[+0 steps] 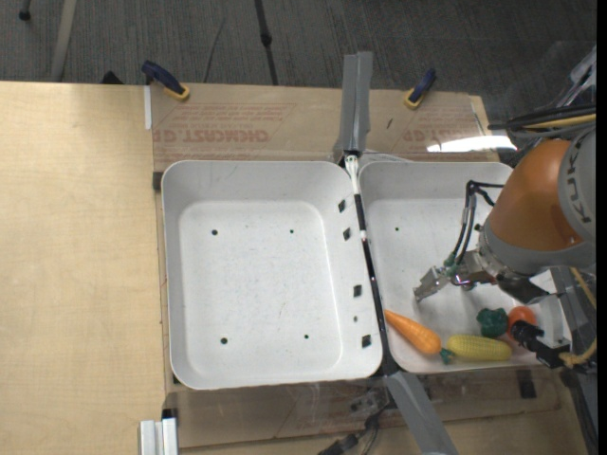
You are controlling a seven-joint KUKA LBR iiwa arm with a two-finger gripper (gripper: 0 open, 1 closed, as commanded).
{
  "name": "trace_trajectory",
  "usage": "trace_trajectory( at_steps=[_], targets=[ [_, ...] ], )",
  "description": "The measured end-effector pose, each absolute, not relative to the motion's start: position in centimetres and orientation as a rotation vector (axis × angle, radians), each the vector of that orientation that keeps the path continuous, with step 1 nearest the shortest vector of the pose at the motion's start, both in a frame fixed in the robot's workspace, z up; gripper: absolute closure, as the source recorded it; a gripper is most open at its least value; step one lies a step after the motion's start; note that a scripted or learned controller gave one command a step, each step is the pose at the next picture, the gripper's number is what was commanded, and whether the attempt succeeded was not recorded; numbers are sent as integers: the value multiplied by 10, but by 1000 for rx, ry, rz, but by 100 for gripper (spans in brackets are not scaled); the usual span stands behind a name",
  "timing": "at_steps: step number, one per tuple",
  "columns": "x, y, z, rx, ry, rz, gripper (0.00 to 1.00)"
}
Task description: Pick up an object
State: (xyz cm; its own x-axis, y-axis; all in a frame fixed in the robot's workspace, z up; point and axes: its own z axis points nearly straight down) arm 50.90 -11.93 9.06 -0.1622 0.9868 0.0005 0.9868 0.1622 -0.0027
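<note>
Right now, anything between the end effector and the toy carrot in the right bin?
Nothing visible. The end effector hangs above bare bin floor, and the toy carrot lies just below it in the view, with no object between them.

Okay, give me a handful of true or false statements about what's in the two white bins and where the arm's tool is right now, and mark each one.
1. The carrot lies in the right bin. True.
2. The corn cob sits in the left bin. False: it lies in the right bin, by the near wall.
3. The tool is over the right bin. True.
4. The tool grips the carrot. False: the carrot lies apart from it, nearer the camera.
5. A green toy lies next to the corn cob. True.
</note>
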Motion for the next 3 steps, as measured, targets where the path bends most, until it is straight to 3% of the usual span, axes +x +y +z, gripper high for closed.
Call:
trace_trajectory(
  at_steps=[1, 2, 3],
  targets=[
    [478, -45, 191, -2197, -2245, 4, 0],
    [507, -130, 255, -2332, -2108, 3, 0],
    [543, -99, 102, -2599, -1759, 8, 0]
  ],
)
